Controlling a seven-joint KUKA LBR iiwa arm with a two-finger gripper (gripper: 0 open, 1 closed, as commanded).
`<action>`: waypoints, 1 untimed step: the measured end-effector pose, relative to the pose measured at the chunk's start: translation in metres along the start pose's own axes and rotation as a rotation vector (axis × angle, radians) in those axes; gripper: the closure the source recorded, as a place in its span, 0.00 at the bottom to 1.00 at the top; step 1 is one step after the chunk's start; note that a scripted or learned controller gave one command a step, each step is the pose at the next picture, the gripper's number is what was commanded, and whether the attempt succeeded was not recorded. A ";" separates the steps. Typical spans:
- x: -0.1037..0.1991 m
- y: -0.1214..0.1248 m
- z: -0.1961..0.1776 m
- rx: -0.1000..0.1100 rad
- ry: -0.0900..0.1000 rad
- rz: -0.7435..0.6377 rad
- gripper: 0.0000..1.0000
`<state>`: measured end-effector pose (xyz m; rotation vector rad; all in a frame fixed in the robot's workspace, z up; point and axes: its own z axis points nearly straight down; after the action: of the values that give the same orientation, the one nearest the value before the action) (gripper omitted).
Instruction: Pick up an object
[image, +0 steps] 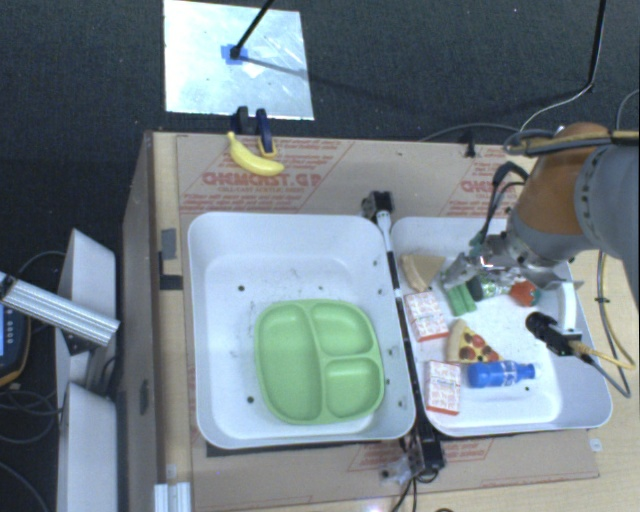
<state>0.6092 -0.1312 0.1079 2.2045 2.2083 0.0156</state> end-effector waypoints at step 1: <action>-0.020 0.013 0.002 0.005 0.005 -0.002 0.00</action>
<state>0.6220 -0.1510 0.1067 2.2072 2.2157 0.0167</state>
